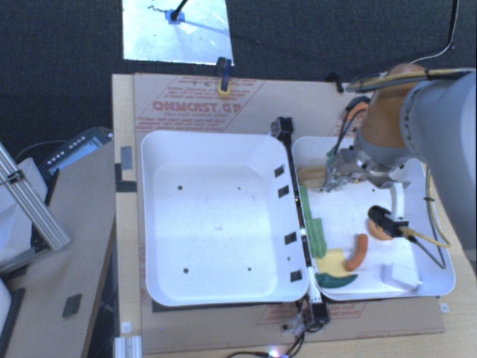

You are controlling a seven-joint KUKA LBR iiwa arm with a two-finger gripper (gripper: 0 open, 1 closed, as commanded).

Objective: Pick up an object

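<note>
Inventory, bench as seen from the room.

1. Arm: grey, orange band above the wrist, reaching in from 3 o'clock over the right bin.
2. Gripper: low over the right bin's 10 o'clock quarter, pointing down toward the bin floor. Nothing can be seen gripped in it, and I cannot tell from here whether it is spread or closed.
3. Right bin: shallow, white. It holds every loose object on the bench:
 - tan piece, at the 10 o'clock corner, just beside the gripper on its 9 o'clock side;
 - green stick, lying lengthwise along the 9 o'clock wall;
 - yellow piece, at 7 o'clock, touching the stick's lower end;
 - orange-red sausage shape, at 6 o'clock, tilted, just beside the yellow piece;
 - dark green piece, against the near rim at 7 o'clock, just below the yellow piece;
 - white block, at 5 o'clock, apart from the others;
 - small orange lump, near the middle toward 4 o'clock, partly hidden.
4. Left bin: shallow, white, at 9 o'clock of the right bin, their rims touching.
5. Printed board: brown with red lettering, lying under both bins.
</note>
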